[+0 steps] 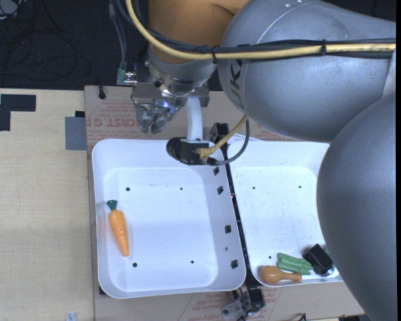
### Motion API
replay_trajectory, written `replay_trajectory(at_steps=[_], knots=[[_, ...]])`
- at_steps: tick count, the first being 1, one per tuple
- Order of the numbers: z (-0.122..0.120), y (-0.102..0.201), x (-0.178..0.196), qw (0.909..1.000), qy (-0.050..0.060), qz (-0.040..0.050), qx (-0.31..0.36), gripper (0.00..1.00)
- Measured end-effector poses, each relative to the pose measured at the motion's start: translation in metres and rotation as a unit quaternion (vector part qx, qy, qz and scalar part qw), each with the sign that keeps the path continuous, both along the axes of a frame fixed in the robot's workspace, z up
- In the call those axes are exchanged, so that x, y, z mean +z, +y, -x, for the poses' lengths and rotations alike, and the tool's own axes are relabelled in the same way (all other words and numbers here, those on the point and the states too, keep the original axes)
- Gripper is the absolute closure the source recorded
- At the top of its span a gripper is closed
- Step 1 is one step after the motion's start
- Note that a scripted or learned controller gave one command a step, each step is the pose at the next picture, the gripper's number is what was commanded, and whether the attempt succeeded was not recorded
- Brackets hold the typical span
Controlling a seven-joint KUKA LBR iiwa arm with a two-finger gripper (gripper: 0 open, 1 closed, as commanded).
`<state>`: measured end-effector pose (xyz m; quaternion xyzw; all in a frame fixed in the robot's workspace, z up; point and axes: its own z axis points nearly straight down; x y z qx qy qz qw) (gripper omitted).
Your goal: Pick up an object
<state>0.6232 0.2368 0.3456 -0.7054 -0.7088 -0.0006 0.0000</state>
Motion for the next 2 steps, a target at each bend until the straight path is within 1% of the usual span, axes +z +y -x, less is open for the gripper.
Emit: replay_trajectory(at_steps=[1,2], knots=[[-0.019,0.008,0.199,1.0000,-0.006,-0.0017,0.000,1.00],[-0.020,-0.100,0.074,0.9999,0.008,0.0040,-0.007,1.00]])
